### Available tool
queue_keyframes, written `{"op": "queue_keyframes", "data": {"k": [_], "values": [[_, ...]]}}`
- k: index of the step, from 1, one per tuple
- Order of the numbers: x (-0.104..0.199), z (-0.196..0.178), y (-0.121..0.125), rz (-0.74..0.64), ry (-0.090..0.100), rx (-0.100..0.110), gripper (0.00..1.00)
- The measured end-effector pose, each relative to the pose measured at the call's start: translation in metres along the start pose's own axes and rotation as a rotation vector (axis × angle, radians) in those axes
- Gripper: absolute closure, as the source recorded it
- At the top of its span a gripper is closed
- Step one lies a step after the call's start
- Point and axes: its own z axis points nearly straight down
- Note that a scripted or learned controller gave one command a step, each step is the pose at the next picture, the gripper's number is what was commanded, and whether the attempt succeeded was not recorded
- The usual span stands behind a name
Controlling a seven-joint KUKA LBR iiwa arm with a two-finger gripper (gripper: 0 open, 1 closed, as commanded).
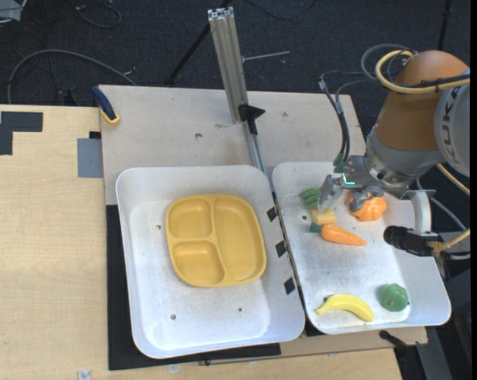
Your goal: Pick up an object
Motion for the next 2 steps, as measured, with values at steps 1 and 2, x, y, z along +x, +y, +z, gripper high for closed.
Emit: {"op": "queue_keyframes", "data": {"k": [1, 2], "values": [[0.0, -0.001, 0.001, 0.0, 0.0, -0.003, 0.0], [-0.005, 0.044, 0.001, 0.001, -0.001, 0.0, 0.0]]}}
